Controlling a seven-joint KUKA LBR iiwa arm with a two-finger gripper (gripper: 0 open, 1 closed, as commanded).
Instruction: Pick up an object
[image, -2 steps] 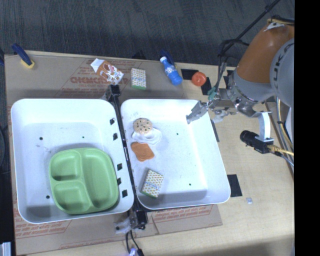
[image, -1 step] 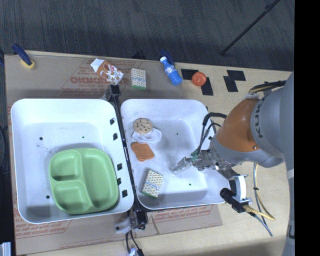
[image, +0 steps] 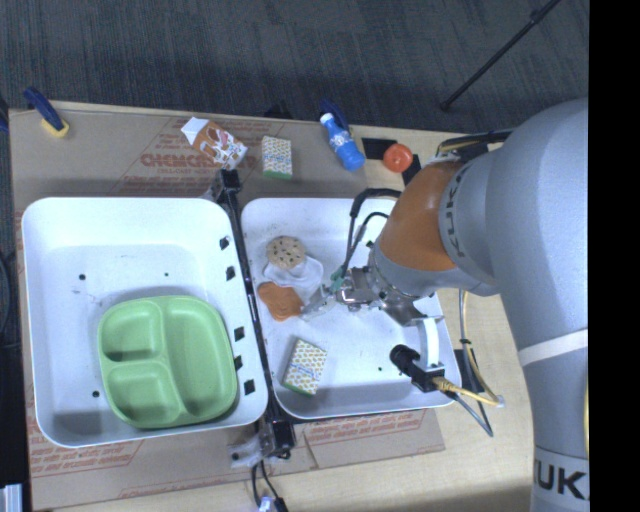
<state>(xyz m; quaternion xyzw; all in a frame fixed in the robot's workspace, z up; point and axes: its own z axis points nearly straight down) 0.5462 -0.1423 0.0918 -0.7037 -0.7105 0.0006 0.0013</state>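
The right bin (image: 400, 395) holds a round cookie in clear wrap (image: 287, 252), an orange lump (image: 279, 300) and a small green-and-white box (image: 305, 366). My gripper (image: 328, 296) reaches in from the right and sits low in this bin. Its tip is at the edge of the clear wrap, just right of the orange lump. The cookie is a little up and left of the tip, and the box lies below it. The wrist with its orange band (image: 425, 232) covers the bin's right part.
A green divided plate (image: 165, 358) lies in the left bin (image: 60, 240). Behind the bins on the cardboard lie a snack packet (image: 213, 143), a small box (image: 276, 156), a blue bottle (image: 343, 142), an orange ball (image: 398, 157) and a blue clamp (image: 47, 112).
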